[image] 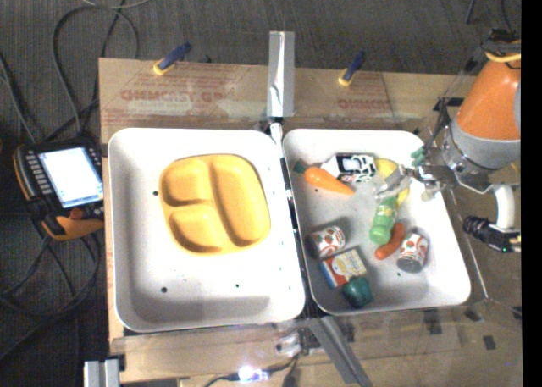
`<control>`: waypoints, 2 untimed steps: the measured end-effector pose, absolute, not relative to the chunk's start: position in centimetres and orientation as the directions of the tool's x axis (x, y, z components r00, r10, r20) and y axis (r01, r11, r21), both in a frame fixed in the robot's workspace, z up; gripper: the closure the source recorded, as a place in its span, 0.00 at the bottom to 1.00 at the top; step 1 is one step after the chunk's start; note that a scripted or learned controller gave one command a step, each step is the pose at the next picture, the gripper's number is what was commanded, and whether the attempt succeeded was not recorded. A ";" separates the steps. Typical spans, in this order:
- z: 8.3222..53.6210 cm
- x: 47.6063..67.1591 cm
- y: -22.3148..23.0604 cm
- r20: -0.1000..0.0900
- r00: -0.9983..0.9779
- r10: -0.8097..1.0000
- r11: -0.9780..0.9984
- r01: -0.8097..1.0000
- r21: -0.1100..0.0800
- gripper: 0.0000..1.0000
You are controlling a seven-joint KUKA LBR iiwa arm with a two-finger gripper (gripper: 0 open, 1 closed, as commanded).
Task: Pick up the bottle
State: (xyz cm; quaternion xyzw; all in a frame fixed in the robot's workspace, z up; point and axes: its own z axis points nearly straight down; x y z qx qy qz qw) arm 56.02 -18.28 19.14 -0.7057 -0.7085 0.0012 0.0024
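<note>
Looking down on the bench, the camera view shows two shallow white bins side by side. The left white bin (135, 292) holds a yellow compartment plate (216, 201). The right white bin (449, 284) holds the clutter: an orange plastic carrot (326, 179), a black-and-white patterned box (356, 165), two small red-and-white cans (329, 240) and (412, 251), a red-labelled carton (344, 267), a dark green cap-shaped object (359, 293), and a small red sausage-like piece (389, 246).

The task object, a green plastic bottle (384, 223), lies near the middle of the right bin, tilted, with the red piece touching or just beside its lower end.

The two-finger gripper (405, 178) hangs over the bin's upper right area, above the bottle's top end. How far it is open cannot be told; nothing is visibly held.

Risks, judged: the bottle is crowded, so a descent may catch the red piece or nearest can, or nudge the bottle sideways; its rounded body could slip.

Hard to make out: a yellow object (387, 167) near the gripper is partly covered, and the bottle's upper end blurs into it.
</note>
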 end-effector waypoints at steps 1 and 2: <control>9.2 57.2 -18.4 -0.001 0.022 1.000 -0.022 1.000 -0.002 0.00; 9.9 57.2 -18.4 0.000 0.022 1.000 -0.022 1.000 -0.004 1.00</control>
